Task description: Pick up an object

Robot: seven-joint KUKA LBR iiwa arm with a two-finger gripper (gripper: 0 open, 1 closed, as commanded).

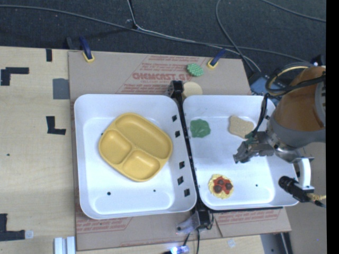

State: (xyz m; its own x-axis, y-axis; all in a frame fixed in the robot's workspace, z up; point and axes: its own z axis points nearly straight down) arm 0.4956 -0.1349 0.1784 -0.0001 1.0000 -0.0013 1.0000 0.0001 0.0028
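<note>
A pale wooden bench (32,157) carries a sheet of brown cardboard (153,73), with dark carpet and loose cables behind it; two shallow white bins sit side by side on the cardboard. Far to the gripper's left, the left bin (90,194) holds a yellow divided plate (135,146) with three compartments, lying flat and turned at an angle. Up and left of the gripper, beyond the bins' far rim, a small green waffle-patterned piece (195,69) lies on the cardboard. In the right bin (265,194), a flat round green piece (200,128) lies to the gripper's left near the divider. Below and left of the gripper rests a small round pastry (221,186), yellow-rimmed with dark red topping. Just above the gripper lies a tan, bread-like slice (241,125). The gripper (244,153) hangs low over the bin floor; nothing shows between its fingers, and how far they are parted cannot be told.
</note>
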